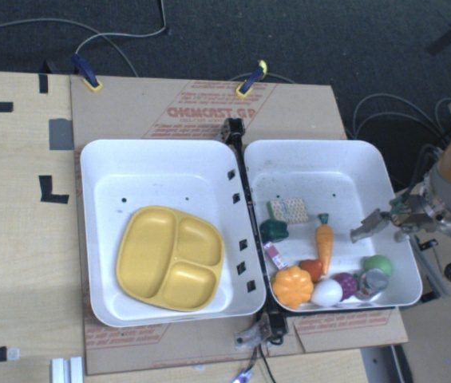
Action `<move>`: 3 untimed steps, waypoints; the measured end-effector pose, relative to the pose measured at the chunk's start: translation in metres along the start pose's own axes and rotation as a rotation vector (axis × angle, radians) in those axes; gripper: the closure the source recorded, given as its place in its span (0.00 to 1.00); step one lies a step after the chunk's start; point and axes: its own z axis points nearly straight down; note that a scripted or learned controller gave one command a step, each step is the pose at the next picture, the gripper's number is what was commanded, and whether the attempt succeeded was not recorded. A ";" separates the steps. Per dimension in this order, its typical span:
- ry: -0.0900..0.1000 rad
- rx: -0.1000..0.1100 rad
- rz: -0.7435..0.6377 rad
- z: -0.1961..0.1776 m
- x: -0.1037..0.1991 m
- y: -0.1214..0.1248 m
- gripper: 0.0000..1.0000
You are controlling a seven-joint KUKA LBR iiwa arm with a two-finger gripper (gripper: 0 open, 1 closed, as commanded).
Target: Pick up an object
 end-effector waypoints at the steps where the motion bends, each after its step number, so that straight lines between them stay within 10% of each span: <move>1: 0.004 0.005 -0.002 0.106 0.035 0.029 0.00; 2: 0.002 -0.001 -0.001 0.126 0.097 0.022 0.00; 3: 0.000 -0.003 0.000 0.116 0.096 0.023 1.00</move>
